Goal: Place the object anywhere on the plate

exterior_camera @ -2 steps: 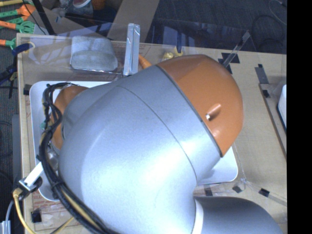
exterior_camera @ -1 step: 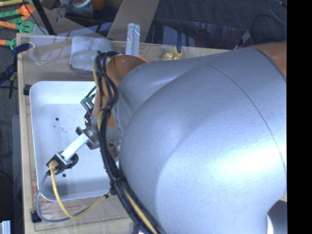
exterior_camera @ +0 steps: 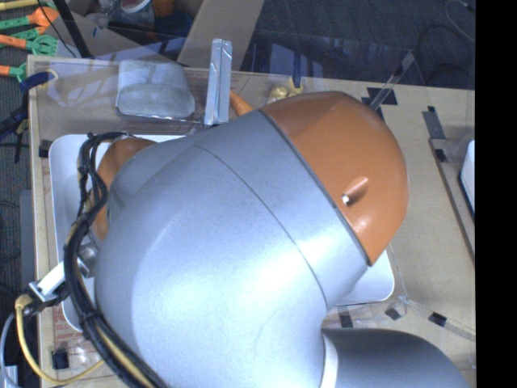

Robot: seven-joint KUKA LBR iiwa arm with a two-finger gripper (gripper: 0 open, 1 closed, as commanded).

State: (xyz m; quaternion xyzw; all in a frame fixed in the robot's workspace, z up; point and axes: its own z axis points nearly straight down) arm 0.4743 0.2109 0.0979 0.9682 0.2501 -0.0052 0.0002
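A light wooden bench (exterior_camera: 428,217) stands on a dark carpet floor (exterior_camera: 355,14). Behind it sits an open cardboard box (exterior_camera: 218,10) with things inside. Bright toys (exterior_camera: 24,18) lie on the floor at the left.

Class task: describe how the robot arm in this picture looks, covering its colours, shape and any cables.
The arm is a bulky, rounded shell of matte grey, with a glossy orange band curving across it. A bundle of black cables runs along its left side, with a yellow wire and a white tag lower down.
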